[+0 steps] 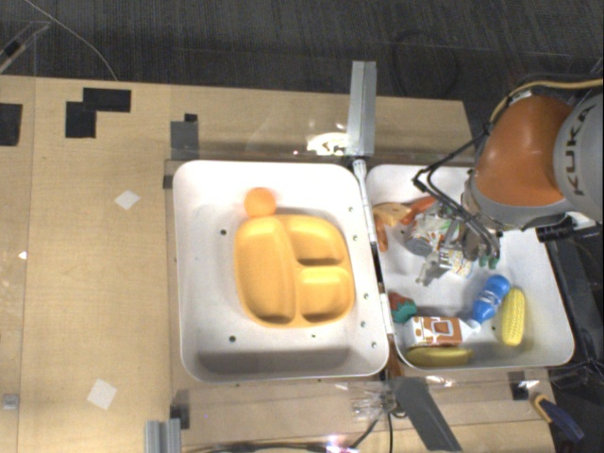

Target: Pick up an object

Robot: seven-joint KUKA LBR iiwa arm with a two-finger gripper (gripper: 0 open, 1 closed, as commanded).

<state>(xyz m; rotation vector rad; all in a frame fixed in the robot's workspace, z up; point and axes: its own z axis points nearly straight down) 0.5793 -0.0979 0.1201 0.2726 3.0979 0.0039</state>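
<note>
The jaws [444,253] are hanging low over the middle of the right bin [547,347], too blurry to tell if spread or pinching, so nothing is looking picked yet, with the corn [512,316], bottle [489,299] and banana [438,355] lying nearby.

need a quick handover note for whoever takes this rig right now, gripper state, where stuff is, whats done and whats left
Gripper: low in the right white bin, over the bin floor near its middle; whether its fingers are open or shut cannot be told.
Right bin: blue plastic bottle, yellow toy corn cob, yellow toy banana, small orange and white box, all in the near half; an orange-brown toy at the far left.
Left white bin: yellow compartment tray, small orange ball beside its far edge.
Done: nothing visibly picked up.
Left: grasp one object and lift it.
</note>
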